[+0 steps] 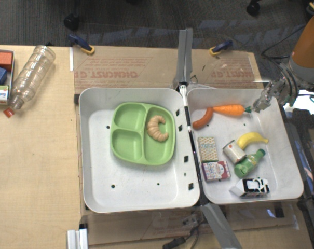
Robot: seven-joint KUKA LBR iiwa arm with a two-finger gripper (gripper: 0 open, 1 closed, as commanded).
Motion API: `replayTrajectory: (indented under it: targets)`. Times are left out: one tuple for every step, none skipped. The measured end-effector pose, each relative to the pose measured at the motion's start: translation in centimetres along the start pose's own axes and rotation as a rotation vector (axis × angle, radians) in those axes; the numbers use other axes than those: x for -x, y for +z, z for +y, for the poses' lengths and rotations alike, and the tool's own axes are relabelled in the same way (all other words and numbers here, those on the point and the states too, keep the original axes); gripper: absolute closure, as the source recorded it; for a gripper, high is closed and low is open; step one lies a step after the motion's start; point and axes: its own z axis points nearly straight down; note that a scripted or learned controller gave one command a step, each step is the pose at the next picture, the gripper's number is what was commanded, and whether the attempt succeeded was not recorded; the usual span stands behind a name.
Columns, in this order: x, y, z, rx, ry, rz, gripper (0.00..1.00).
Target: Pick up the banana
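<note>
A small yellow banana (252, 139) lies in the right bin (284, 154), curved, just above a green bottle (249, 163) and beside a small white can (232, 151). My gripper (264, 100) hangs at the right bin's upper right corner, up and to the right of the banana and well apart from it. Its tip sits just right of the carrot's (229, 110) leafy end. I see nothing between its fingers.
The right bin also holds a reddish sausage (202, 118), two small cartons (207, 149), and a black-and-white box (254, 187). The left bin (94, 154) holds a green divided plate (131, 139) with a croissant (158, 127). A clear bottle (31, 74) lies on the bench at left.
</note>
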Motion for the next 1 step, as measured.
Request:
replayTrajectory:
  targets:
    - [-0.80,-2.49,-0.59,-0.001,0.248,-0.001,1.00]
